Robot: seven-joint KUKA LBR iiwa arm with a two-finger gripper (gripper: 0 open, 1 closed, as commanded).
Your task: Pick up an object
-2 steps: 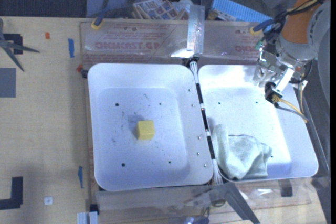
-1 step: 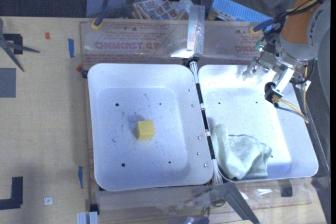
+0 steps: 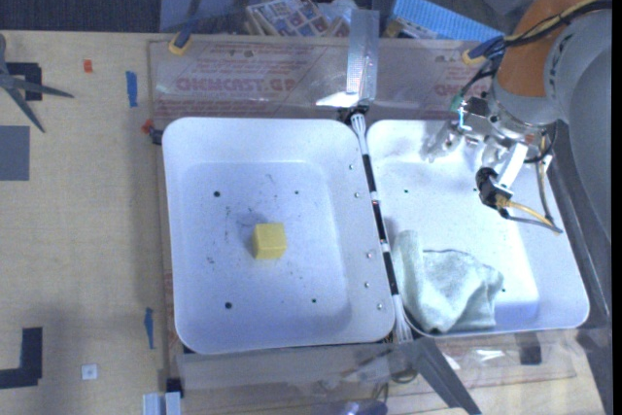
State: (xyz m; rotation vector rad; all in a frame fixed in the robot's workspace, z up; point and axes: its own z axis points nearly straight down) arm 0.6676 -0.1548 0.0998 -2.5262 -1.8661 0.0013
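Note:
A small yellow cube (image 3: 270,241) lies near the middle of the left white bin (image 3: 194,160). A crumpled whitish cloth (image 3: 446,285) rests in the front left part of the right bin (image 3: 554,277). The grey arm with its orange band (image 3: 537,29) reaches in from the upper right. My gripper (image 3: 449,137) hangs over the back of the right bin, well away from the cloth and far from the cube. Nothing shows in it.
A clear plastic panel (image 3: 262,78) stands along the back of the bins. Cables and a black connector (image 3: 491,187) dangle from the wrist over the right bin. The wooden bench (image 3: 68,238) extends to the left, with bits of blue tape on it.

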